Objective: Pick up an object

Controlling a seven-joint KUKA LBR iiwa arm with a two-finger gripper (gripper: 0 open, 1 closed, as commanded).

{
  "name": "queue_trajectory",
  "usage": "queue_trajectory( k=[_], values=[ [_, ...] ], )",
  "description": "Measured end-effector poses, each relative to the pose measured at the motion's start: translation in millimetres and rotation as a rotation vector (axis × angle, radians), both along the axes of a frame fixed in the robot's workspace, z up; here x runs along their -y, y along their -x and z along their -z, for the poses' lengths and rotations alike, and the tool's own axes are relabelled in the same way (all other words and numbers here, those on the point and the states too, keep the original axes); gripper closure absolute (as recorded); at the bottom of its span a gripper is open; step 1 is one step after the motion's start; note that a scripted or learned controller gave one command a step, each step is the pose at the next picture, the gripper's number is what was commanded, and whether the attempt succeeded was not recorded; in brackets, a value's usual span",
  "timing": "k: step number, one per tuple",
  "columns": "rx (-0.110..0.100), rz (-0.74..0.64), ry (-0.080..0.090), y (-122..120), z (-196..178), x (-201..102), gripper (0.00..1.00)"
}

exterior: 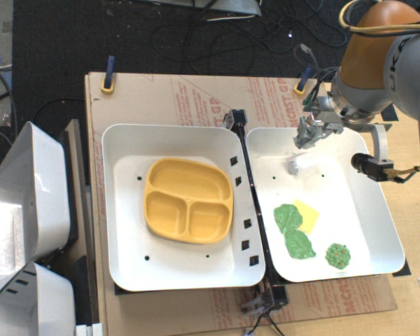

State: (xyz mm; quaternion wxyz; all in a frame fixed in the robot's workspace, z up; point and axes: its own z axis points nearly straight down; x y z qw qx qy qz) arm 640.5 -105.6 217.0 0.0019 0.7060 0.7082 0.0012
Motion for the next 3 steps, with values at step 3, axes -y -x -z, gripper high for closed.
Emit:
queue_trajectory(
  k=[3],
  values=[
    [-0.006,-0.004,-0.002,37.8,-7.5,-150.1,1.00]
  ],
)
